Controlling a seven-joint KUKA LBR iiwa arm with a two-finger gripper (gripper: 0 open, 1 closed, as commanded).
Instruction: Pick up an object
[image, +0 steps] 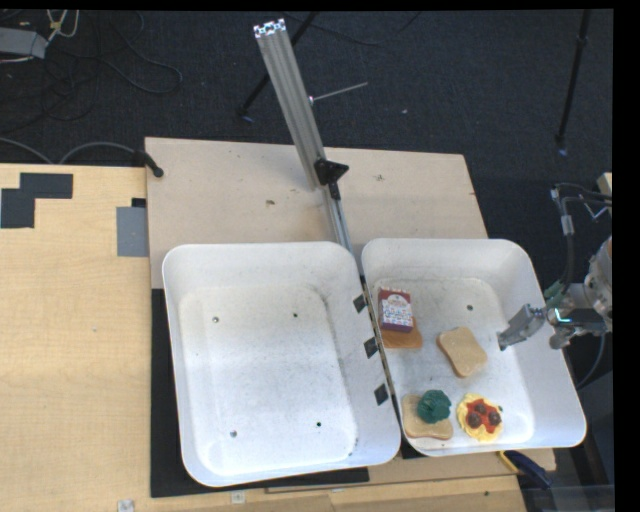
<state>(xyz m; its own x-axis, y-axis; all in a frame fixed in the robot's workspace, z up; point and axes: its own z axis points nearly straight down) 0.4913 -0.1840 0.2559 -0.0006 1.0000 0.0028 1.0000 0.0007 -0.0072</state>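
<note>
Gripper: (512, 332) at the right rim of the right bin, fingers pointing in toward the bin floor. Too small and dim to tell how they stand; nothing seen between them.
Arm: (600, 290) only the wrist end shows, just right of the right bin.
Right bin: (450, 262) white, shallow; landmark for the rest.
Bread slice: (463, 351) tan, mid-floor of the right bin, nearest item to the gripper, apart from it.
Red packet: (396, 310) by the right bin's left wall, lying on an orange-brown piece.
Green lump: (434, 405) near the right bin's front edge, on a pale slice.
Yellow piece with red topping: (481, 416) front of the right bin, just right of the green lump.
Left bin: (200, 268) white, touching the right bin's left side.
Metal rail: (295, 105) slants up from behind the right bin's back-left corner.
</note>
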